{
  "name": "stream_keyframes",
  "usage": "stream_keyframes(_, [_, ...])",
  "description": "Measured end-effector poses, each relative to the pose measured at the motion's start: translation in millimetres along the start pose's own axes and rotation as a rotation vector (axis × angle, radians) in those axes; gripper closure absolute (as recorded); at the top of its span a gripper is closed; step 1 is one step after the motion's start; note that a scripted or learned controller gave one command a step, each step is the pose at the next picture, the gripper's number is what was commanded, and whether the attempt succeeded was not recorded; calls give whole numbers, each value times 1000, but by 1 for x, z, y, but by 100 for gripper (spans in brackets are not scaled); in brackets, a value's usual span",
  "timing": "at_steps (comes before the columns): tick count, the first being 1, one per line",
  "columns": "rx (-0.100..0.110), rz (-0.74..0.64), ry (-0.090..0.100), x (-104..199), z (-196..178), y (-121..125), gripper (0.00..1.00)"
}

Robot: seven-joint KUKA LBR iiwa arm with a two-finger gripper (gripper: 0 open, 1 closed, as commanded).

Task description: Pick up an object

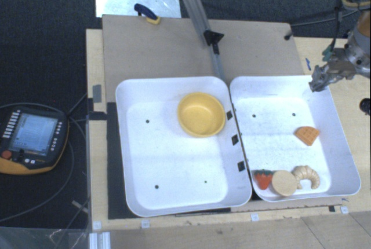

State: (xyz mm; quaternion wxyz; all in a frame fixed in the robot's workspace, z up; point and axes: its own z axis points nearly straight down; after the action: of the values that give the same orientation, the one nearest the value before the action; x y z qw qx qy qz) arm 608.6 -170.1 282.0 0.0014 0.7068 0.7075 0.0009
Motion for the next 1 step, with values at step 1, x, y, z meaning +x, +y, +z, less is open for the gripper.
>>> stream_keyframes(1, [2, -3, 2, 51, -4, -10, 100])
